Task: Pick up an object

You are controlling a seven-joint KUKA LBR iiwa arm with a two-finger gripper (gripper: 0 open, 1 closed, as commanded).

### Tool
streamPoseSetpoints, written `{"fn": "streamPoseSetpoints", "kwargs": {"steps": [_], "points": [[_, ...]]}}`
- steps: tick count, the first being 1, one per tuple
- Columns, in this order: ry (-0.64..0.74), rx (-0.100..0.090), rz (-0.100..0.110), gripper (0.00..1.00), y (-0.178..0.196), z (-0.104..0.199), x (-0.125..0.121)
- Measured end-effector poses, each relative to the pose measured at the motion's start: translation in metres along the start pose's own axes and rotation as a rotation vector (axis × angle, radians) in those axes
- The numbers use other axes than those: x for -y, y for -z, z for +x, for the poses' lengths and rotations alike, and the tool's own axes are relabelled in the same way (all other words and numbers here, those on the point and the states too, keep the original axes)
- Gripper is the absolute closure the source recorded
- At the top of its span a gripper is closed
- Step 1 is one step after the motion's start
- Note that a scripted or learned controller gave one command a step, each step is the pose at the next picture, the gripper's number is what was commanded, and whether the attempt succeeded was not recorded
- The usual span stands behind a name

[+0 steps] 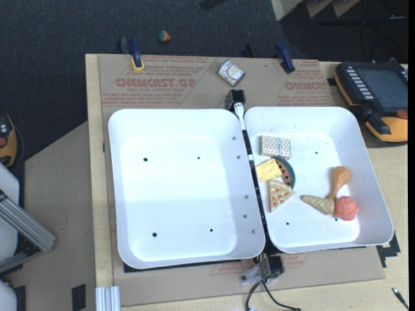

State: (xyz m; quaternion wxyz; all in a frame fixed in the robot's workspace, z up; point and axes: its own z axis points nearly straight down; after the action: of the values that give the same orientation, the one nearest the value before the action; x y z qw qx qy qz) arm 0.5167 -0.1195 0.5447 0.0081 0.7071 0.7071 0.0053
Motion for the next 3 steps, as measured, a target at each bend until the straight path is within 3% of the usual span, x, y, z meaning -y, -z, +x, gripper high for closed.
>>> {"fn": "streamPoseSetpoints", "kwargs": {"steps": [1, 2, 3], "points": [[-0.007, -0.002, 0.019, 1.00, -0.008, -0.060, 0.032], [0.000, -0.004, 0.019, 0.00, -0.009, -0.057, 0.031], [0.001, 0.000, 0.014, 1.00, 0.002, -0.057, 0.030]]}}
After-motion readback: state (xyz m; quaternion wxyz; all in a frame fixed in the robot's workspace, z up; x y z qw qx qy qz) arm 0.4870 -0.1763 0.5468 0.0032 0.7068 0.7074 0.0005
